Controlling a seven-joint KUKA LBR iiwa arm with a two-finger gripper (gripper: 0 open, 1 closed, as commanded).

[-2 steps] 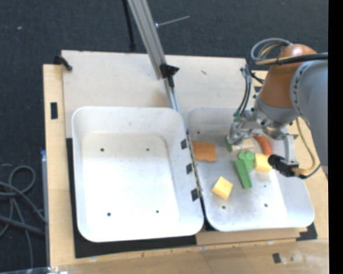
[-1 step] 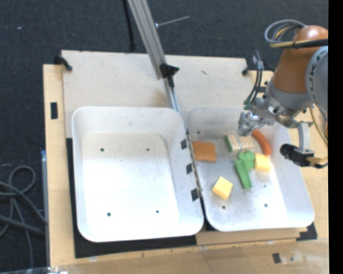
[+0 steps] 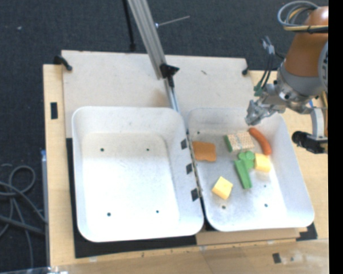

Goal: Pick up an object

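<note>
Orange sausage (image 3: 260,140) lies just beside gripper (image 3: 253,119), jaws' state we can't tell; crowded toys nearby, so we risk a mis-grab.

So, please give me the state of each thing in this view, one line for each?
gripper: above right bin's far edge, holding nothing visible
orange sausage: lying, right bin
cracker block: lying flat
green piece: lying
yellow cube: resting tilted
small yellow block: resting beside green piece
orange slab: flat

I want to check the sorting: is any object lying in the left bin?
No, the left bin holds nothing; all the objects, such as the sausage, lie in the right bin.
</note>
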